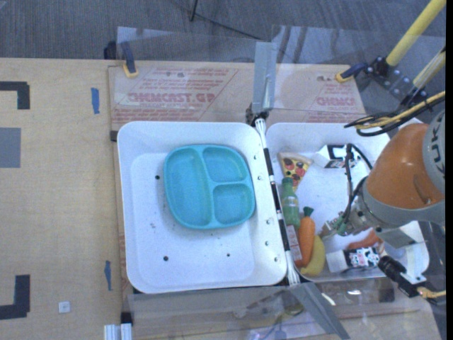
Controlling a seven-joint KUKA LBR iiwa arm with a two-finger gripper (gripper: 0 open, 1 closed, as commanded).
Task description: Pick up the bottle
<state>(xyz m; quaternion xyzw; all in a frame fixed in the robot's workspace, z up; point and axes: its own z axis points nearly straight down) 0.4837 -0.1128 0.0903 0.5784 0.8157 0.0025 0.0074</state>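
ITEM: bottle (289,201), green, small, lying lengthwise in the right bin (327,190), hard against the wall it shares with the left bin (139,190). Cap end points up-frame. Not held.

NEIGHBOURS (all rel. to bottle):
- pizza slice toy (294,167): just beyond the cap end, touching or nearly
- carrot (306,238): just beside the base end, on the side away from the wall
- banana (316,257): past the carrot, toward the near rim
- small printed box (362,258): well apart, under the arm
- blue divided plate (210,187): over the wall, in the left bin, no part in this job

CLAW: gripper (340,223) sits to the right of the bottle, carrot between them, low in the right bin. Hidden under the orange wrist band; can't tell if spread or pressed together. Nothing seen between it.

STEP IN HAND (judged): approach, grasp not begun. Best done w/ claw spread across the bottle's narrow width, aimed at mid-body, coming straight down.

EDGES / ROOM: wall side is tight, little gap for a finger there; likely needs a nudge away from the wall first or a slim entry. Carrot crowds the base end. Open floor lies right of the bottle's mid-body and toward bin centre; lift straight up is clear
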